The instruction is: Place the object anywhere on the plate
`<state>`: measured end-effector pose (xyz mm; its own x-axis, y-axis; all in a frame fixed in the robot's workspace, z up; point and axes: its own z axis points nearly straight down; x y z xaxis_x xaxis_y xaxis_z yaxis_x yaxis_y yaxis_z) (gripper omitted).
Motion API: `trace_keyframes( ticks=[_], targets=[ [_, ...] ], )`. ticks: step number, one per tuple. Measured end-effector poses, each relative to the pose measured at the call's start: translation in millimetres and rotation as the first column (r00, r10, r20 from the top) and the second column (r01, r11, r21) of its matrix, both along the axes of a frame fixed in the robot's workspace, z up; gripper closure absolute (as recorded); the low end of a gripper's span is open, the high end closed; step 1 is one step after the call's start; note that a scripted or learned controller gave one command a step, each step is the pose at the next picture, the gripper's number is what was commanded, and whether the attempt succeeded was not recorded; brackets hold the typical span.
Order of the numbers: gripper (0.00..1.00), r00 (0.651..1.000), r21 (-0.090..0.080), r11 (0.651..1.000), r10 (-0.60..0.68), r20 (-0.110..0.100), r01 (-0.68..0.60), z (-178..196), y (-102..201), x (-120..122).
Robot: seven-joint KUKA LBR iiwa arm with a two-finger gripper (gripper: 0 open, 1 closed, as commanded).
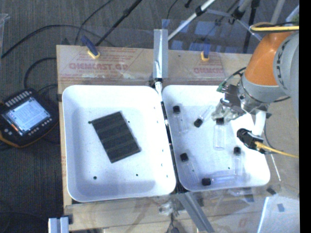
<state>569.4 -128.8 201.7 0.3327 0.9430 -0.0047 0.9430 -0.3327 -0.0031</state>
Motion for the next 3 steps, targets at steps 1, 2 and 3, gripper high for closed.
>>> trace_keyframes(
  ticks=[1, 2, 3],
  targets=[
    [1.0, 1.0, 0.002, 1.0, -0.01, 0.002, 0.01, 42.5, 78.4, 5.2],
    [1.0, 0.99, 0.002, 0.99, -0.139, 0.001, 0.139, 57.3, 218.0, -7.8],
    [1.0, 0.979, 0.001, 0.979, 0.202, 0.002, -0.202, 128.8, 269.9, -57.3]
  ],
)
